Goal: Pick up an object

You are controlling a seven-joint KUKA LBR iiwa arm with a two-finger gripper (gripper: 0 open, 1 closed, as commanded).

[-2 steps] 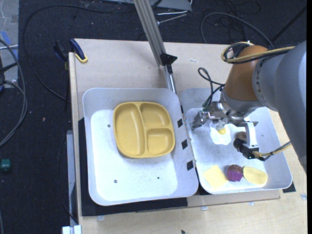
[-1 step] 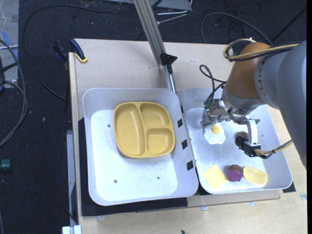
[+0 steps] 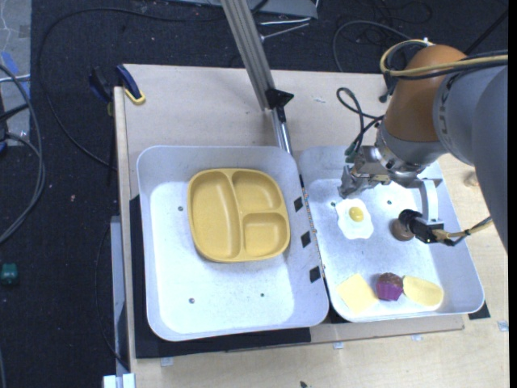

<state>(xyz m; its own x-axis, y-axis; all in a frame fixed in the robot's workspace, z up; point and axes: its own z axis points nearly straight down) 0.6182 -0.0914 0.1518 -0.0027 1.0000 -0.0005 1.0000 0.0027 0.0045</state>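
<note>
Over right bin, hand low beside fried egg; finger state unclear.

Hand above fried egg

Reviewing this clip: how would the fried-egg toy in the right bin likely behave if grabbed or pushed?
The fried egg lies flat and thin on the right bin, so it probably slides rather than rolls. Its low edge looks hard to pinch. It is likely light for its size.

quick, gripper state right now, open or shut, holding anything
Gripper: cannot be told whether open or shut. It hangs in the right bin just above the fried egg, with nothing seen held.
</note>
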